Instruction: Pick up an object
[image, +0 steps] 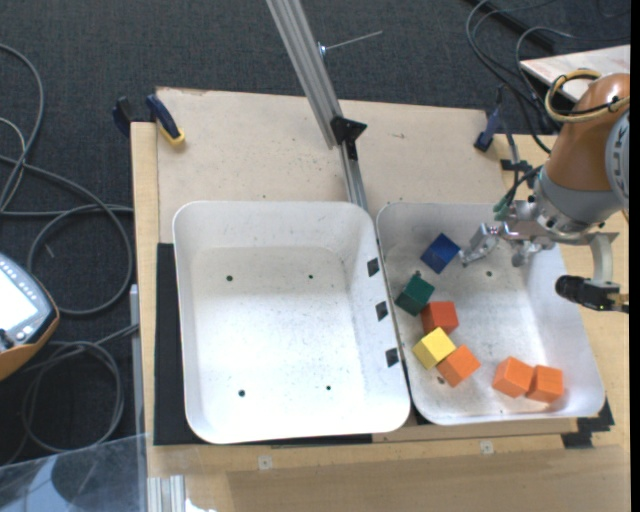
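Note:
My gripper (500, 245) hangs over the far part of the right bin (578, 345), its two fingers apart with nothing between them. A blue block (439, 252) lies just left of the left fingertip, apart from it. Nearer the front, along the bin's left side, lie a green block (415, 294), a red-orange block (440, 317), a yellow block (435, 347) and an orange block (458, 365). Two more orange blocks (530, 381) sit side by side at the front right.
The left bin (270, 320) stands beside the right one. A slanted metal pole (320, 90) rises from between the bins at the back. Blue clamps (165, 118) (490, 130) grip the bench's far edge. Cables lie on the floor to the left.

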